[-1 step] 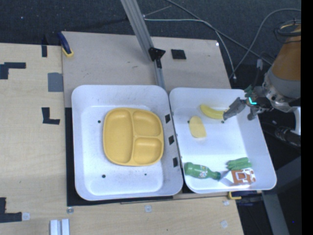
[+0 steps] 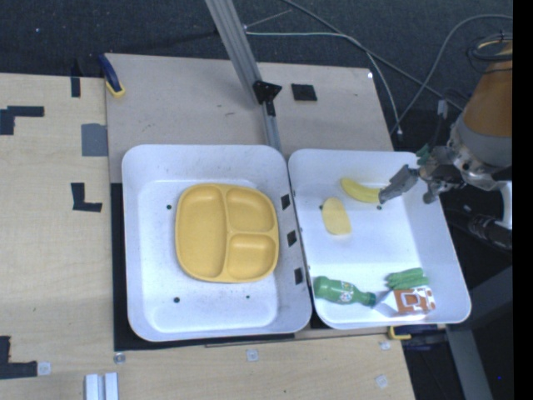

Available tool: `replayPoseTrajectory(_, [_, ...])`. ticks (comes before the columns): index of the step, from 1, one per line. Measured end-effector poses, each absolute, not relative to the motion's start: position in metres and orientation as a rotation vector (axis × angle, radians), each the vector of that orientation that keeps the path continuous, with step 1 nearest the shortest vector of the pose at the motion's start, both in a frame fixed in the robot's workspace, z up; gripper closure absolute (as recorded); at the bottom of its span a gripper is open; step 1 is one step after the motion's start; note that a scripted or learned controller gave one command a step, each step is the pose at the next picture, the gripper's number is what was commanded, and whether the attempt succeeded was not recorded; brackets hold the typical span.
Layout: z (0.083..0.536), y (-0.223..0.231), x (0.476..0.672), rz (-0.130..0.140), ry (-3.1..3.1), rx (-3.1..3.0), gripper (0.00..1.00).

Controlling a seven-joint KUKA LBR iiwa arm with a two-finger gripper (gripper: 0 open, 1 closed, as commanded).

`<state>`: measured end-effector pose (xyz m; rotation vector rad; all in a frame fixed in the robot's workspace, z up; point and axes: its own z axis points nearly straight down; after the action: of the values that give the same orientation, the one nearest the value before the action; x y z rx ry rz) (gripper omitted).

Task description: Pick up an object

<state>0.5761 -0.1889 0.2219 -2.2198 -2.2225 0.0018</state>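
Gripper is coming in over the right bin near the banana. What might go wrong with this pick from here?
Risks as I see them:
1. The gripper sits at the banana's end, not over its middle, so a grasp may slip off.
2. The banana lies near the right bin's back wall, so the fingers might catch the rim.
3. The yellow lemon-like piece lies close by and may get nudged.

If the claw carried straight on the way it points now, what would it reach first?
Most likely the banana: the claw points leftward into the right bin, its tip just beside the banana's right end. Height above the bin floor is unclear, so it might pass over.
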Motion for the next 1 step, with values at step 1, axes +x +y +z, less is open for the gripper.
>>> replayPoseTrajectory(1, [0.1707, -0.1983, 0.5727, 0.007, -2.219, -2.219, 0.0])
